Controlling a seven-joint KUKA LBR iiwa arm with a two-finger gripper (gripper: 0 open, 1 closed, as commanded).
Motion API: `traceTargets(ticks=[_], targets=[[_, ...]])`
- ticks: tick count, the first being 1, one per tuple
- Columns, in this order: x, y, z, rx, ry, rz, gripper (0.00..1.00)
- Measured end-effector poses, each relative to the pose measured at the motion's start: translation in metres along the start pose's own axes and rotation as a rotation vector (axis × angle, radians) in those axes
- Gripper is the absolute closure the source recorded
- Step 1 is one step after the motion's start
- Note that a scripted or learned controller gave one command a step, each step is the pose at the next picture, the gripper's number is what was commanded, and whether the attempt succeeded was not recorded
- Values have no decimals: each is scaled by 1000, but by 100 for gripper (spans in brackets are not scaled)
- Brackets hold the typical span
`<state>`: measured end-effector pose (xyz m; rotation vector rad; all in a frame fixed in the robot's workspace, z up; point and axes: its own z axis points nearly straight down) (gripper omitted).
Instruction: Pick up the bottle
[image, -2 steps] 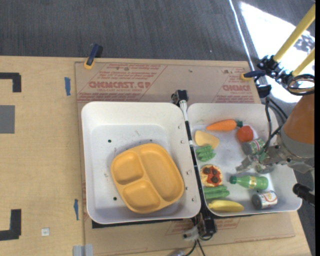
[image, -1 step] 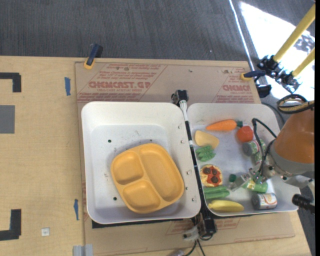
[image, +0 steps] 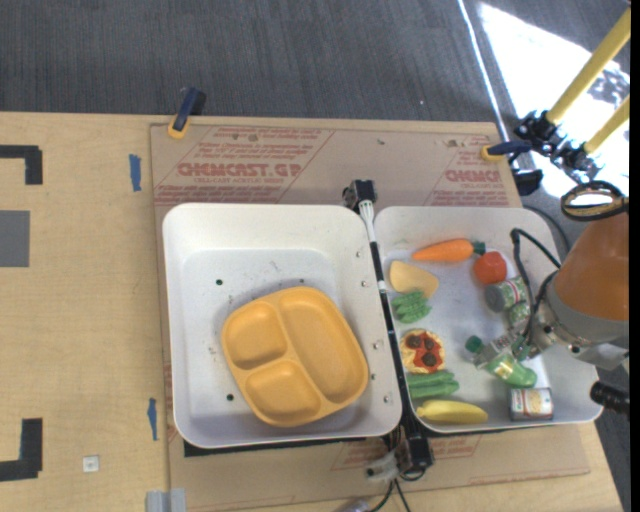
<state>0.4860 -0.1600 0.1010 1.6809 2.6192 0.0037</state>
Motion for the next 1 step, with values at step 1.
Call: traceTargets(ticks=[1], targets=[[-11, 17, -77, 19, 21, 197, 100]])
